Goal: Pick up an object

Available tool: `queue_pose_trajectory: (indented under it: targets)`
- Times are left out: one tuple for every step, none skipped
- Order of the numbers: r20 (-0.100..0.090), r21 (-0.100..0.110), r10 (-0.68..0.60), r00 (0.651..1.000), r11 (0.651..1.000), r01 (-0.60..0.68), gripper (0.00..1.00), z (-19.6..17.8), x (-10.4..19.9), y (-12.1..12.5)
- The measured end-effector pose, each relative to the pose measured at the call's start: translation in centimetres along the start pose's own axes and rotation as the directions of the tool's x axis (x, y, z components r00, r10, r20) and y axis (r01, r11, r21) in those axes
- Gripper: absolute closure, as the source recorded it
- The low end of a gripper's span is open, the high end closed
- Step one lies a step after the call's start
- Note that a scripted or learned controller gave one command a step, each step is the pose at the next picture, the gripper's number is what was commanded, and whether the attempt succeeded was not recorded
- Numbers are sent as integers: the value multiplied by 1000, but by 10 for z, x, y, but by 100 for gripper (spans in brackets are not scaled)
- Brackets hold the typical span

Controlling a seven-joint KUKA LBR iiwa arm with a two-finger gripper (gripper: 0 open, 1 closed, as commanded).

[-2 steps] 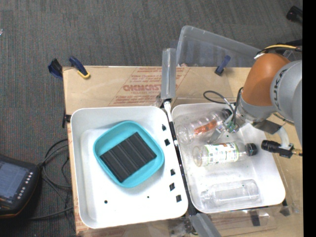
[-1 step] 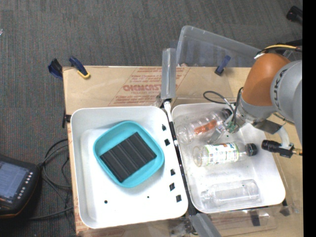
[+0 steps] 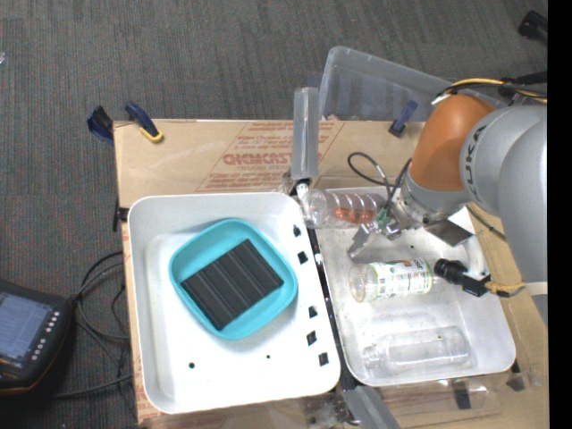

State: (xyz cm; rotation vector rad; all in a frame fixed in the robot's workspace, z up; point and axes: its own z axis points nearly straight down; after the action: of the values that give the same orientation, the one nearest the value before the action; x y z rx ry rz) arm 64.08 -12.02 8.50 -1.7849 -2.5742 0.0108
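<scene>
- Over the right bin, the gripper hangs low near the back-left corner; can't tell whether it's apart or together (too small, wrist in the way).
- Labelled bottle lies on its side just below the gripper, apart from it.
- Clear bottle lies near the front wall; another clear bottle sits at the back.
- Left bin: teal tray holding a dark ribbed slab.
</scene>
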Motion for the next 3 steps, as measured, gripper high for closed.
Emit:
queue_pose_trajectory:
  targets:
    - [0,-8,101,995,995,-101,0,-39,8,-77]
    - [3,-11,10,1000,1000,-10,0,-2,-48,-41]
    - [3,-10,-131,991,991,131,0,-2,-48,-93]
